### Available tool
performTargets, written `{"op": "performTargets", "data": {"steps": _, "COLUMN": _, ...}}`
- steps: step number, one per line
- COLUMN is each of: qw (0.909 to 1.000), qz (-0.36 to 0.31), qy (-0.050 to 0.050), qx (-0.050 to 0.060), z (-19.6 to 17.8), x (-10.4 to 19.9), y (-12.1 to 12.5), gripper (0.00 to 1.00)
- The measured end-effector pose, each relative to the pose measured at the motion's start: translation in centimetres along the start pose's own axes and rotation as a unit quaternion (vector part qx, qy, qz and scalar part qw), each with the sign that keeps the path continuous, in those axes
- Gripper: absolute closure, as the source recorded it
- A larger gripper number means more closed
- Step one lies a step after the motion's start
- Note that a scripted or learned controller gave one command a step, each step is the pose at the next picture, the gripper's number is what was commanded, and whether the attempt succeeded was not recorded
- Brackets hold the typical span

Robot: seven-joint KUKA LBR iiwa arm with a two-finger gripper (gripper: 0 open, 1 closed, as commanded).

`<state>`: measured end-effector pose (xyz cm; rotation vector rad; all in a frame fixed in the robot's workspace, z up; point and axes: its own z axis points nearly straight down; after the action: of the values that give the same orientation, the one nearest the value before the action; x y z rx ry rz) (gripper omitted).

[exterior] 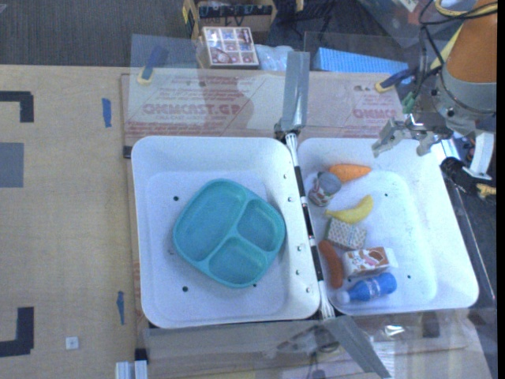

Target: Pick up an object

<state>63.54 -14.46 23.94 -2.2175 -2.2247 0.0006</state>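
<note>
The right bin (442,235) holds several small objects along its left side: an orange carrot (349,171), a grey-blue piece (325,185), a yellow banana (353,208), a checkered block (347,233), a red sausage (332,263), a small carton (367,260) and a blue bottle (371,288). My gripper (406,138) hangs over the bin's far edge, up and to the right of the carrot. It is open, with nothing between its fingers.
In the left bin (154,172) lies a teal divided plate (229,231). A metal divider (296,101) rises behind the seam between the bins. Cardboard boxes (229,22) and cables lie beyond the bench.
</note>
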Motion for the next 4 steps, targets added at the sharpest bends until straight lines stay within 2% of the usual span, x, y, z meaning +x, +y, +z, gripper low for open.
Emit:
{"op": "performTargets", "data": {"steps": 1, "qw": 0.9997, "qz": 0.025, "qy": 0.0, "qx": -0.002, "z": 12.1, "x": 2.7, "y": -0.4, "gripper": 0.0}}
{"op": "performTargets", "data": {"steps": 2, "qw": 0.9995, "qz": -0.031, "qy": 0.0, "qx": -0.002, "z": 15.1, "x": -2.4, "y": -4.3, "gripper": 0.0}}
{"op": "performTargets", "data": {"steps": 3, "qw": 0.9996, "qz": -0.029, "qy": 0.0, "qx": -0.005, "z": 14.0, "x": -2.6, "y": -4.2, "gripper": 1.0}}
{"op": "performTargets", "data": {"steps": 4, "qw": 0.9996, "qz": -0.029, "qy": 0.0, "qx": -0.005, "z": 14.0, "x": -2.6, "y": -4.2, "gripper": 0.0}}
